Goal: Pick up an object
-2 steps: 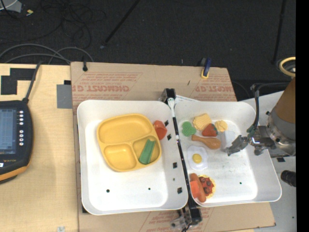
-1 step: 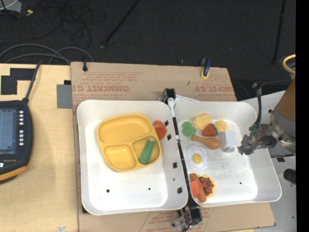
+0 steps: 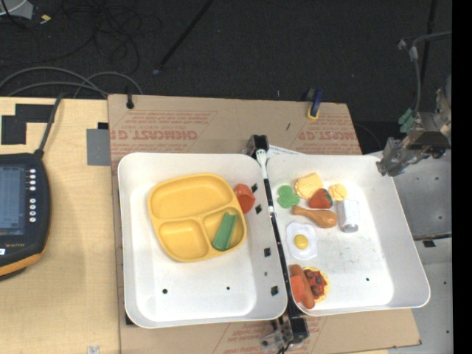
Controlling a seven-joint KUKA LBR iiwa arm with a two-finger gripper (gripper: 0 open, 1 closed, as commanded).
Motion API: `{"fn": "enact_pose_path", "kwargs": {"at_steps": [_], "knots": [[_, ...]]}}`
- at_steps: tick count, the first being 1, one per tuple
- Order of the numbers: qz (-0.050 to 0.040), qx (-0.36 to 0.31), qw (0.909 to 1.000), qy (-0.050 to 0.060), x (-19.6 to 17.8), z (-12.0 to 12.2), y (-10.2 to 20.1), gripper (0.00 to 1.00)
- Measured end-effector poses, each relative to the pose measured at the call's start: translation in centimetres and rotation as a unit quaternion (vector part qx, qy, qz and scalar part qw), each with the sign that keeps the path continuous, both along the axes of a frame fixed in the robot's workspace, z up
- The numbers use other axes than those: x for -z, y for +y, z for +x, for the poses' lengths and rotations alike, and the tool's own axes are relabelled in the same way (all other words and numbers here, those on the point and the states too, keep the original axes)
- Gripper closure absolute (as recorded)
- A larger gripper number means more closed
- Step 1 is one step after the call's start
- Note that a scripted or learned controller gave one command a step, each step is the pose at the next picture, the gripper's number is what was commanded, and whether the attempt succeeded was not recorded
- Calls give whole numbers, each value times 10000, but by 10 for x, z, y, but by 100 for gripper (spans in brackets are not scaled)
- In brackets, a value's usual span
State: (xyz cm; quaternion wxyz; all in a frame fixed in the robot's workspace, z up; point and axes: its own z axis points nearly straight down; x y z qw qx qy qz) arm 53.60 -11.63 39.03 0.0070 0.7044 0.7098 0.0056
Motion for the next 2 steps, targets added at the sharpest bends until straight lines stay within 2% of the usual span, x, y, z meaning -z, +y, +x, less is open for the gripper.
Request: {"fn": "enact_pose_path", "kwargs": {"at_steps": [1, 2], "knots": [[28, 20, 9999, 157, 101, -20, 51, 100], [20, 13, 9999, 99, 63, -58, 101, 100]]}}
